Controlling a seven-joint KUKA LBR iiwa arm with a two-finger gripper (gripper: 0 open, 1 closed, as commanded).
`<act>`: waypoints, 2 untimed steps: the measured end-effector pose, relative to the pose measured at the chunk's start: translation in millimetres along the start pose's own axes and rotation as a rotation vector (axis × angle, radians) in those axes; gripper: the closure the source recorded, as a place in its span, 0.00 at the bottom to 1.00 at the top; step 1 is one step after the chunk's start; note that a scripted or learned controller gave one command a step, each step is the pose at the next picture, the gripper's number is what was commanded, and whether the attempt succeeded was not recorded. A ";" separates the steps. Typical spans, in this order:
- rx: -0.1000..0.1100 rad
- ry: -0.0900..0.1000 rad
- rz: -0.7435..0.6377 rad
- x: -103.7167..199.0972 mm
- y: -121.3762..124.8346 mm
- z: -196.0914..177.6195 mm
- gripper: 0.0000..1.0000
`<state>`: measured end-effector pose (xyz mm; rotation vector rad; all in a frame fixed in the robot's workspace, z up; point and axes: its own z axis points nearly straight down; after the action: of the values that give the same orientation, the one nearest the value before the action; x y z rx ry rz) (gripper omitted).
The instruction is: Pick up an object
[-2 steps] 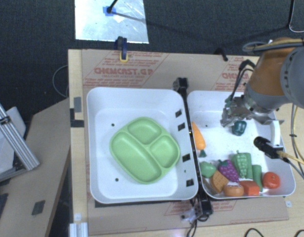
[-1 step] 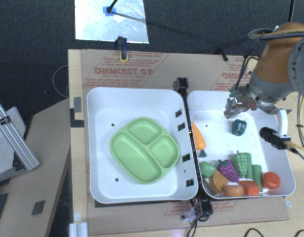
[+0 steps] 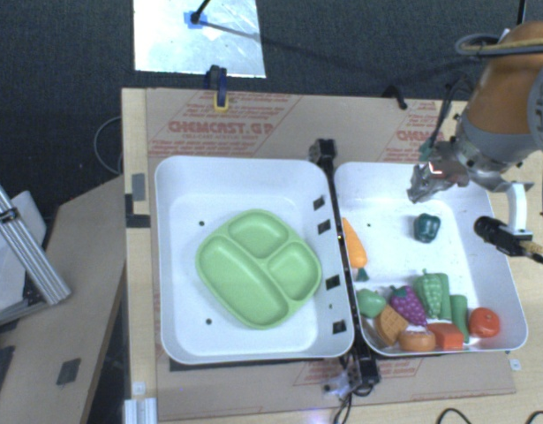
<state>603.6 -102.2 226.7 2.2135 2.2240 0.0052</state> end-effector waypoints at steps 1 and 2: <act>0.005 0.002 -0.003 40.8 -14.3 3.5 1.00; 0.006 0.002 -0.005 100.1 -29.6 9.5 1.00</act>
<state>573.5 -2.3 217.0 2.2120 2.2338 0.0013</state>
